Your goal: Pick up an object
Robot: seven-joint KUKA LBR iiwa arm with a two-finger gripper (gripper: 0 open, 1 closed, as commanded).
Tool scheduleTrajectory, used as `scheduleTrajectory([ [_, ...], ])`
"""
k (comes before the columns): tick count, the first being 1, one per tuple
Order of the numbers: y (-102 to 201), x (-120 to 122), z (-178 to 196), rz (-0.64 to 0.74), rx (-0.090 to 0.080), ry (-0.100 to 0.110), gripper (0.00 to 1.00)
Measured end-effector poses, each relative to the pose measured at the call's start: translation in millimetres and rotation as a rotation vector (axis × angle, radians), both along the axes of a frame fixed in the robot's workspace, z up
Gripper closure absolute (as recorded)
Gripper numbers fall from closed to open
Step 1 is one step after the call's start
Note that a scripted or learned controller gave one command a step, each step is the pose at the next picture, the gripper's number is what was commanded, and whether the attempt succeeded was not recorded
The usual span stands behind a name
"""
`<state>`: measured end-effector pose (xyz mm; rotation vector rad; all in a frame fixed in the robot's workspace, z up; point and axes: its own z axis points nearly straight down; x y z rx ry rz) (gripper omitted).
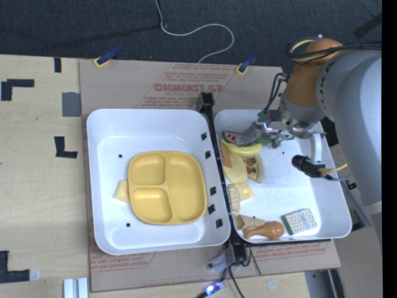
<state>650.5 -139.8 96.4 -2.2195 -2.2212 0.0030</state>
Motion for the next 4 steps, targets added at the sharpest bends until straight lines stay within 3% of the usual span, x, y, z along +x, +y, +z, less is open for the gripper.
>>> scheduleTrajectory([
  [1, -0.2, 2.3, -5.0, -0.004, 0.002, -0.002, 0.0],
  [2, 0.2, 0.6, 0.5, 0.001, -0.002, 0.0, 1.0],
  [4, 4.9, 5.7, 105.0, 0.002, 0.0, -0.008, 1.0],
])
